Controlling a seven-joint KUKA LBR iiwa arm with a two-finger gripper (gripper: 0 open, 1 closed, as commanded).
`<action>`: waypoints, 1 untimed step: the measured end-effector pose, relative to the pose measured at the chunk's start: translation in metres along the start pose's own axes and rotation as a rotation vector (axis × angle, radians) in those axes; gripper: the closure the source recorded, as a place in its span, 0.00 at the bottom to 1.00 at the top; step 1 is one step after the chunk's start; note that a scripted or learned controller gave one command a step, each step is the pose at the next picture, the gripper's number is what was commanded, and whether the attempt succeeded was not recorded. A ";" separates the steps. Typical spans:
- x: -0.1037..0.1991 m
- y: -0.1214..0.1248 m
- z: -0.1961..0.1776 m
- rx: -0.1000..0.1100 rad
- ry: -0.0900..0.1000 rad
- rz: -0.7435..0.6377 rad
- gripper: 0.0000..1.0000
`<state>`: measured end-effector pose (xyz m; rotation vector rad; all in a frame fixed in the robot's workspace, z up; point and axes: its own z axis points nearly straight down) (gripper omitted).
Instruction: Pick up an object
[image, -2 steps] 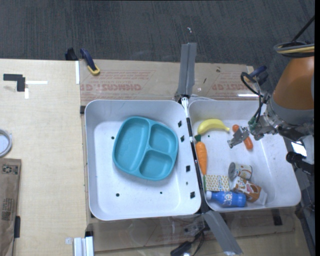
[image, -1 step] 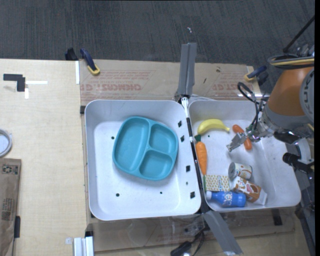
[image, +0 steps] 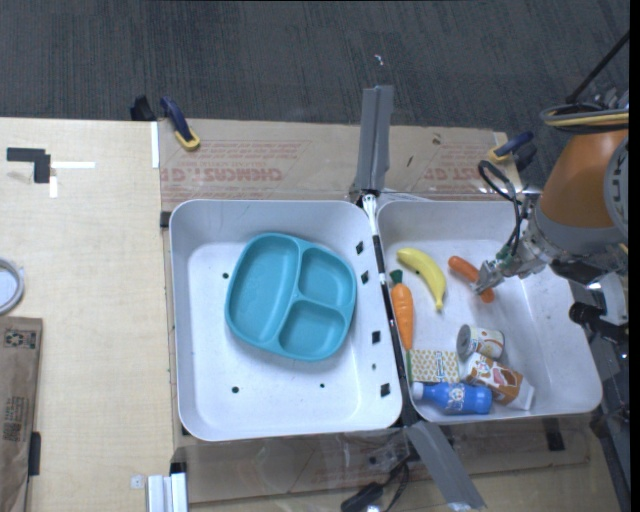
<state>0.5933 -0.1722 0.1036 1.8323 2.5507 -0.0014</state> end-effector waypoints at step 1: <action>0.042 0.068 -0.107 -0.002 -0.001 -0.012 1.00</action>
